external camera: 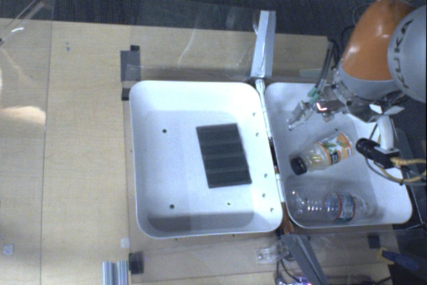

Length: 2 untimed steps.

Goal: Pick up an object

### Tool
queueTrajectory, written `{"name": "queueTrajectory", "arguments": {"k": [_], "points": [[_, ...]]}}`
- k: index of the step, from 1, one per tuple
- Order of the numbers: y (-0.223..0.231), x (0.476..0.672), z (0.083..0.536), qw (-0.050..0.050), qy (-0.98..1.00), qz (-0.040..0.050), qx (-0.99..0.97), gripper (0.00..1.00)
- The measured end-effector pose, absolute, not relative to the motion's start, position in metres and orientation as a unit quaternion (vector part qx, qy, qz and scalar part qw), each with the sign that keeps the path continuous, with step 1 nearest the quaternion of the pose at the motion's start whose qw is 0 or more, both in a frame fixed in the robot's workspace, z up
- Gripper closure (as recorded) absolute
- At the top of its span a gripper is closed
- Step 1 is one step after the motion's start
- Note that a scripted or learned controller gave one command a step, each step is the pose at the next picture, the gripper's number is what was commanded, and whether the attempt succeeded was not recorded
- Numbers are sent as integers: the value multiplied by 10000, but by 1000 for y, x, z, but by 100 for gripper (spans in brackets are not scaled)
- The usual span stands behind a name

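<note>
My gripper (300, 115) hangs over the far left part of the right bin (393, 210), under the arm's orange band. Nothing shows held in it. A small bottle (322, 153) with a black cap and a yellow-orange label lies on its side just in front of the gripper, apart from it. A clear plastic bottle (330, 205) with a blue-and-red label lies along the near wall of the same bin. A black ribbed rectangular pad (223, 155) lies flat in the middle of the left bin (153, 143).
A metal divider post (263, 43) stands behind the seam between the two bins. Black cables and a connector (377, 151) hang at the right bin's right side. Bare wooden bench (67, 143) stretches to the left.
</note>
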State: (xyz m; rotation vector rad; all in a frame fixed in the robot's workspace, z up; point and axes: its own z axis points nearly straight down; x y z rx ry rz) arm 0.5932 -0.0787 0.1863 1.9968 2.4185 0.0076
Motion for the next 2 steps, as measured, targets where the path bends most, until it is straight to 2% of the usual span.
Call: {"name": "queueTrajectory", "arguments": {"k": [1, 2], "points": [[-141, 588, 89, 58, 8161, 29, 5778, 0], [-126, 669, 88, -6, 7950, -9, 6066, 0]]}}
